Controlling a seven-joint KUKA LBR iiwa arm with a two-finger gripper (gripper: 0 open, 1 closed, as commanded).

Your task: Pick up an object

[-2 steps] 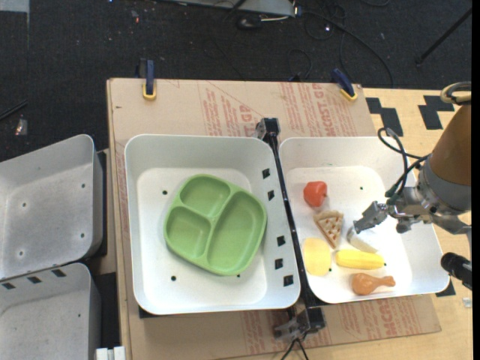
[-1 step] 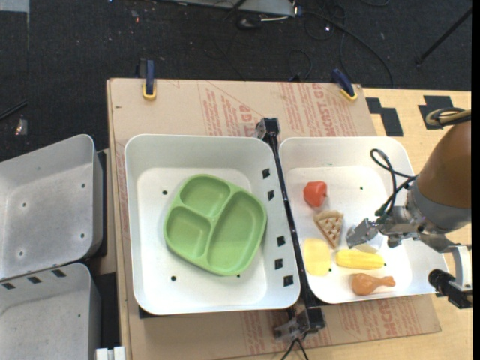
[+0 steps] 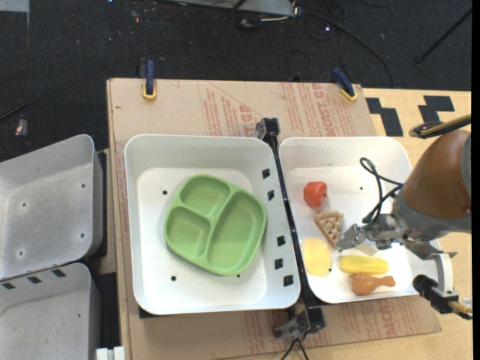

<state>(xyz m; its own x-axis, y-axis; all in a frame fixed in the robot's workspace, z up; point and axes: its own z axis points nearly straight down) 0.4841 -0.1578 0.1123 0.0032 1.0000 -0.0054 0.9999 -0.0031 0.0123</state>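
The waffle piece [image 3: 328, 224], a small tan wedge with a grid pattern, lies in the right bin [image 3: 337, 152], about mid-floor, and it looks like the likeliest thing to be taken because the gripper [image 3: 352, 236] sits just beside it, toward the right and a little nearer the front. Its long axis runs roughly from the bin's back toward the front, with the point aimed at the yellow slice [image 3: 317, 257] below it.

From where I stand, the gripper's 2 metal fingers are tilted low over the bin floor, but whether they are spread or closed I cannot tell, and nothing shows between them.

Around that pair, 4 other items share the bin: a red pepper-like piece [image 3: 315, 193] further back, the yellow slice toward the divider, a corn cob [image 3: 364, 264] lying crosswise just in front of the gripper, and an orange drumstick [image 3: 370, 282] nearest the front wall.

The left bin [image 3: 150, 156] holds a green divided plate [image 3: 216, 223], well apart from the arm [image 3: 439, 186].
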